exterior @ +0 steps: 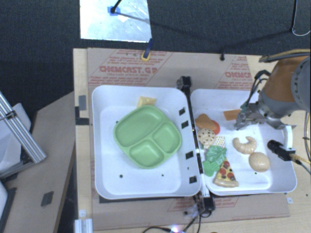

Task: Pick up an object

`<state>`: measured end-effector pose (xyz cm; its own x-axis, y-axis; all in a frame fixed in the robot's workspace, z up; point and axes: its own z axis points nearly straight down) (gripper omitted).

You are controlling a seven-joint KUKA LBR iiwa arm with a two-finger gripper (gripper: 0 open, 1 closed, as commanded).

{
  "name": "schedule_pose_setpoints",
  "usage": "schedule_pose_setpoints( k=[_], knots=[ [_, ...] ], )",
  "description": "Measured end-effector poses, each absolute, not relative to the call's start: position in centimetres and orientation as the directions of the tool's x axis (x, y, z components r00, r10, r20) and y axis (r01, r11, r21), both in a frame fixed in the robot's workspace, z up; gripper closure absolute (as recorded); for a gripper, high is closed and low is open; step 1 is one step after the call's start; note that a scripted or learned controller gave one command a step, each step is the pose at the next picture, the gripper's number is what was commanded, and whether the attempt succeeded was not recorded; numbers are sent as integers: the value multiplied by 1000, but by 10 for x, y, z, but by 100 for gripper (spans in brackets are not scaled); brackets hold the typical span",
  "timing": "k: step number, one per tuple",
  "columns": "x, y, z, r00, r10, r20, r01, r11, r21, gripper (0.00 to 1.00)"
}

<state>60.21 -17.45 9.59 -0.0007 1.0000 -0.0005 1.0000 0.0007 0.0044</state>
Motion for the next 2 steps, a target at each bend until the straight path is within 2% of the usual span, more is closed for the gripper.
schedule_pose_setpoints(
  k=[1, 2],
  knots=[
    [607, -173, 161, -4, 1000, -2, 1000, 4, 8, 100],
    [608, -173, 205, -5, 1000, -2, 1000, 5, 7, 100]
  ],
)
